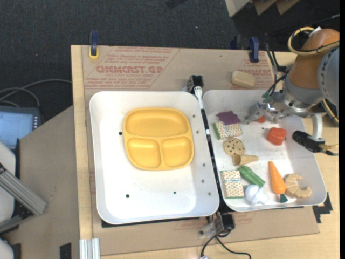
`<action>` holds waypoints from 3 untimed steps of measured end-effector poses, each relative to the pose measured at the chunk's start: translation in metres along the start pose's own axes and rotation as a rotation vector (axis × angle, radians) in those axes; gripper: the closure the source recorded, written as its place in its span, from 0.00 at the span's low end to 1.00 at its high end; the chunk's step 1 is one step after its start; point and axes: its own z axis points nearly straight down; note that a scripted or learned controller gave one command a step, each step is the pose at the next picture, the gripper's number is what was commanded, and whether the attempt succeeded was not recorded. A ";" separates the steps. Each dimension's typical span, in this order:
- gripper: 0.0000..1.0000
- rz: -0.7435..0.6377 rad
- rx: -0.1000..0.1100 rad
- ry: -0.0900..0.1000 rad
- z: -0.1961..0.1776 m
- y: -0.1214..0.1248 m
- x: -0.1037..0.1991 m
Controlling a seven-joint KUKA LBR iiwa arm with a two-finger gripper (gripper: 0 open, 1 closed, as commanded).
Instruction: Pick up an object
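1. Toy food in the right bin [319,172], nearest edge first: white lump [255,195], croissant [298,185], carrot [276,178], green pickle-like piece [252,175], small printed box [232,183]. We judge all light, rigid plastic or card.
2. Mid bin: cone [244,159], cookie [233,145], second printed box [227,129], red piece [276,136], purple piece [228,117] at the far side.
3. Likely pick, we judge: the red piece, closest to the gripper [262,112]. Chunky, probably smooth and slippery; take it across its short sides, centred.
4. The carrot tapers, so hold its thick end; the cookie lies flat and is hard to pinch.
5. Left bin [108,161] holds a yellow divided tray [159,137], its compartments bare.
6. Gripper sits low over the right bin's far part, just beside the red piece. Fingers: too small and blurred, we cannot tell their state.
7. Tan block [243,79] lies on the surface beyond the bins.
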 end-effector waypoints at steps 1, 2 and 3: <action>0.00 0.001 0.003 0.013 -0.005 -0.040 -0.028; 1.00 -0.001 0.001 0.004 -0.015 -0.039 -0.029; 0.00 -0.002 0.003 0.009 -0.014 -0.039 -0.027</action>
